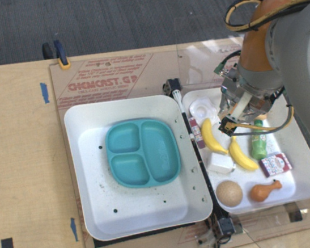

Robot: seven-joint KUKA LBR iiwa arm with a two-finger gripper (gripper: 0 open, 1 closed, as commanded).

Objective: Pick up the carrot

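Gripper point(231, 125) hangs low over the right bin point(304, 145), just above the upper ends of two bananas point(227, 147); whether it is spread or closed cannot be told from this angle. Carrot point(264, 190) lies at the near edge of the same bin, well apart from the gripper, between a beige ball point(229, 192) and a red-and-white carton point(275, 164), with a green bottle point(258, 144) further up. Left bin point(85, 159) carries a teal divided plate point(143, 152).
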